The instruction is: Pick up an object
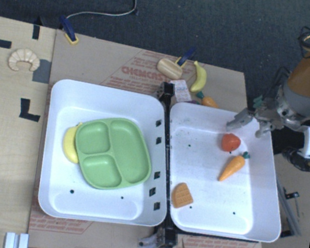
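The right bin (pixel 245 216) holds a red tomato (pixel 231 142), an orange carrot (pixel 232 167) with a green tip, and a tan cracker-like piece (pixel 182 195). My gripper (pixel 248 125) hangs over the bin's far right corner, just above and behind the tomato. It is open, and nothing sits between its fingers (pixel 236 121). The left bin (pixel 54 192) holds a green divided plate (pixel 113 153) with a yellow banana (pixel 70 142) partly tucked under its left edge.
Behind the bins on the cardboard lie a bread roll (pixel 169 68), a second banana (pixel 199 78), a small packet (pixel 180 89) and an orange bit (pixel 209 101). A croissant (pixel 24 59) rests far left on the bench. A cable (pixel 103 13) runs across the dark floor.
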`<control>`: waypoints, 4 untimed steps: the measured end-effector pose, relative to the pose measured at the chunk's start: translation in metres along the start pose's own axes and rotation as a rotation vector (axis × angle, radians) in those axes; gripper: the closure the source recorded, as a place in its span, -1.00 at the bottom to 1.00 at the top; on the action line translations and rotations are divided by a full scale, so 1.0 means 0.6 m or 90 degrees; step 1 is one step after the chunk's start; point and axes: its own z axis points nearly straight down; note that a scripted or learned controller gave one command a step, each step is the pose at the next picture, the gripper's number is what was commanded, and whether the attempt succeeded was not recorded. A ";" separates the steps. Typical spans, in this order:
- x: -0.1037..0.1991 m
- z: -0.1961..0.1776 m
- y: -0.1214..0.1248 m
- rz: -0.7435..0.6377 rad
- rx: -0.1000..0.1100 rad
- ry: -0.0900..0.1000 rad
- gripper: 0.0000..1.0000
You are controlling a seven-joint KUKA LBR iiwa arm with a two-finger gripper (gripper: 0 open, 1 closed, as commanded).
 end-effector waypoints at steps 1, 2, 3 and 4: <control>0.028 0.128 0.016 0.000 0.002 0.000 -1.00; 0.055 0.166 -0.137 0.000 -0.001 0.000 -1.00; 0.116 0.165 -0.048 -0.001 -0.004 -0.001 -1.00; 0.040 0.165 -0.155 0.001 -0.003 -0.002 -1.00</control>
